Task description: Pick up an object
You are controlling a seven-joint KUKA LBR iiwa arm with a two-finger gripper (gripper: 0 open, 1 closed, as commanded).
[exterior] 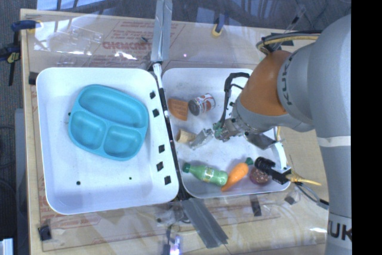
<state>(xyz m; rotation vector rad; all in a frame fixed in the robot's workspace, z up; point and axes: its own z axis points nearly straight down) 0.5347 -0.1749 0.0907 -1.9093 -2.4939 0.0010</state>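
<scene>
Grey carpet is framing the bench [89, 42], where we are looking down on two white bins sitting side by side. Our gripper [205, 138] is hanging low in the middle of the right bin [191, 83], pointing toward the divider, and we are unable to tell whether it is spread or closed up, or whether it is holding anything. Just beside its tip, on the divider side, a small tan wedge [184, 136] is lying on the bin floor; we cannot tell if the two are touching. Farther up, a little can [202, 104] is lying on its side next to a brown biscuit [178, 108]. Along the near edge a green bottle [206, 174] is lying flat, with an orange carrot [237, 174] slanting just beside its wider end and a dark red round thing [259, 177] sitting past the carrot. The grey arm [322, 80] with its orange band is reaching in from the right. Well apart, in the left bin [48, 128], a blue divided plate [107, 122] is resting.
</scene>
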